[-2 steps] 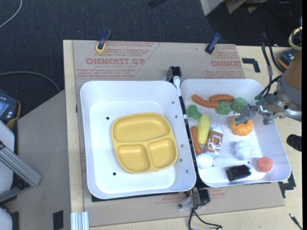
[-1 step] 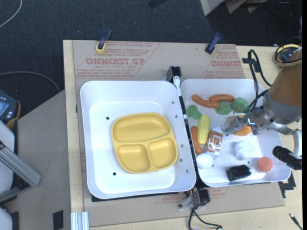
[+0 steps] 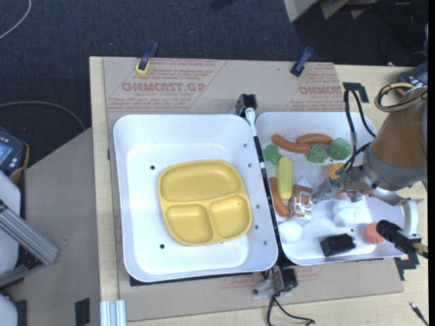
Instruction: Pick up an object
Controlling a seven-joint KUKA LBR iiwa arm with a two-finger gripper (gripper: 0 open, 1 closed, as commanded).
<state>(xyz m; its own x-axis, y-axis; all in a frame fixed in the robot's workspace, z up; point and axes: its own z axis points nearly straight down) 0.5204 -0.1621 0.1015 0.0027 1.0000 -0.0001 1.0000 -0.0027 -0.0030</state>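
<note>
Yellow corn (image 3: 285, 176) lies in the right bin (image 3: 353, 255); the arm's jaws hang beside it, open or shut I cannot tell.

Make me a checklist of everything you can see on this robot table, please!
Surface: brown bench with two white bins, left bin and right bin.
Job's things: right bin holds corn, sausages, broccoli, a carrot, a packet, a white ball, a black block.
Clutter: yellow tray in the left bin.
Grippers: gripper low over the right bin, among the toys.
Cables: black cable by the arm; white wire on the floor.
Surroundings: dark carpet, clamps on the bench edge.
</note>
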